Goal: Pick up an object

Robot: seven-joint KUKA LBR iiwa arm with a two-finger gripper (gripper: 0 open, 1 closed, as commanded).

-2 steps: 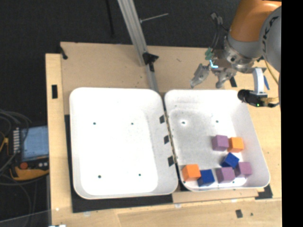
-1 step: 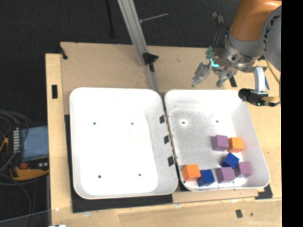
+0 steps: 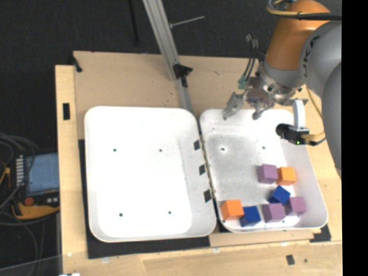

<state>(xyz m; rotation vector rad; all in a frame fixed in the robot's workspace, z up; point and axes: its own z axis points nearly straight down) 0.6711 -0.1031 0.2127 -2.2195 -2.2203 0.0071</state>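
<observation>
The gripper (image 3: 244,110) hangs over the right bin's (image 3: 238,171) far edge, fingers apart and, as best I can tell, holding nothing. The blocks (image 3: 275,195) cluster at that bin's near right corner, well apart from it.

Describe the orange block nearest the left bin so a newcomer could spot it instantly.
Start at the right bin, the one under the gripper. Follow its near edge toward the divider between the two bins: the orange block sits at that corner. A blue block touches it, and the other orange block lies farther back, beside a purple block.
</observation>
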